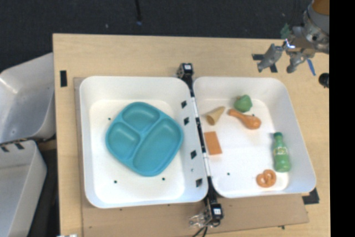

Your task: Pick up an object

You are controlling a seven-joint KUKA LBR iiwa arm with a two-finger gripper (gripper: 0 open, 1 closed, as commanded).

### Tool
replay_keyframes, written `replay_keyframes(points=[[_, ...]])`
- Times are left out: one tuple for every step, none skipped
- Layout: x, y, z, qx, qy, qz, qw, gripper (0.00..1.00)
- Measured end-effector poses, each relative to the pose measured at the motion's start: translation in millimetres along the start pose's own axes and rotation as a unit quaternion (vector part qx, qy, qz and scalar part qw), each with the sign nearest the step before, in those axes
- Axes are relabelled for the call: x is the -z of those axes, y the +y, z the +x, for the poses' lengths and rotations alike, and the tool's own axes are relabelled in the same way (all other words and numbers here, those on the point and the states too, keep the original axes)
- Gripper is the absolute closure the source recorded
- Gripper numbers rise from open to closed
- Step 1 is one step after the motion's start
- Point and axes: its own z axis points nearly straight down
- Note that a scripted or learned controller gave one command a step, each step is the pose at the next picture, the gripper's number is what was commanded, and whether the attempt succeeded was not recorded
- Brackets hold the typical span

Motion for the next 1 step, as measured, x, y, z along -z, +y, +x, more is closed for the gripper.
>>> replay_keyframes(points=[[8.0,1.8,0.5,0.002,-0.002,-0.006,1.0000,0.00]])
